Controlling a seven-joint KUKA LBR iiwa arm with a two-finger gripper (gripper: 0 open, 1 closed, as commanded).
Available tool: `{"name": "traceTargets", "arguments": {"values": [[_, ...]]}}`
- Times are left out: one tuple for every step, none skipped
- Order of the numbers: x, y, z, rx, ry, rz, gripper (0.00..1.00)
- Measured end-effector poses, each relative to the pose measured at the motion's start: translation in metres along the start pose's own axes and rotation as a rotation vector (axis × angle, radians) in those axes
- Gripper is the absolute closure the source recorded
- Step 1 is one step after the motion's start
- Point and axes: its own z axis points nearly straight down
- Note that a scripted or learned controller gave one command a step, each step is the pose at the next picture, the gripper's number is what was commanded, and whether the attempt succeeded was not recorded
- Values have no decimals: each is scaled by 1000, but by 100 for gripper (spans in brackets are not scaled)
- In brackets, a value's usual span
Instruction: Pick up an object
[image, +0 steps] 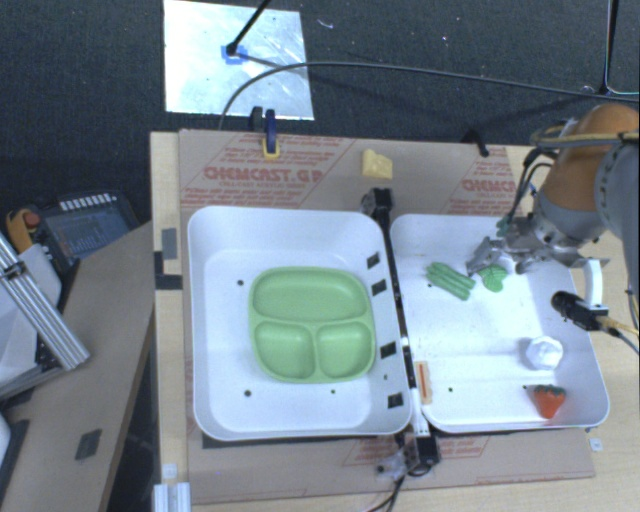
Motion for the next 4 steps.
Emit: {"name": "traceTargets", "arguments": {"values": [[0,2,-14,-8,-1,-1,100],[4,4,-59,-7,-1,-3,100],[13,2,-109,-8,-1,-5,100],[5,-3,-168,-9,-2,-1,100]]}}
